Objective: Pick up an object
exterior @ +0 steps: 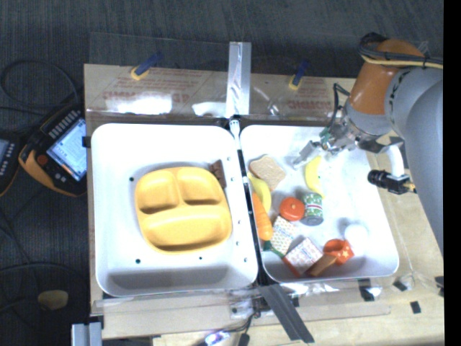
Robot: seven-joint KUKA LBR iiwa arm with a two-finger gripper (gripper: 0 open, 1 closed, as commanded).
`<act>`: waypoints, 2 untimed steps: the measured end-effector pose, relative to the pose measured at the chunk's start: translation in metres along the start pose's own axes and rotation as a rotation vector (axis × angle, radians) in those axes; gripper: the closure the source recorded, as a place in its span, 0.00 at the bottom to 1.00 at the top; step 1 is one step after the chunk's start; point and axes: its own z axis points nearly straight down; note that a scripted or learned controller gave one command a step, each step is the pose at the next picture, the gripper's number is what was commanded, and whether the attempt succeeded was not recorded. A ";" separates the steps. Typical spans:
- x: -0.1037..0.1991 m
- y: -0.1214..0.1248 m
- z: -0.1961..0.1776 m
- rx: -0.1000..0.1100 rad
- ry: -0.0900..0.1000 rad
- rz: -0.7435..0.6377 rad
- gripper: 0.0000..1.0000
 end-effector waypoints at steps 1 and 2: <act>-0.002 0.003 -0.012 -0.013 -0.011 -0.001 1.00; -0.001 0.002 -0.011 -0.010 -0.008 -0.002 0.00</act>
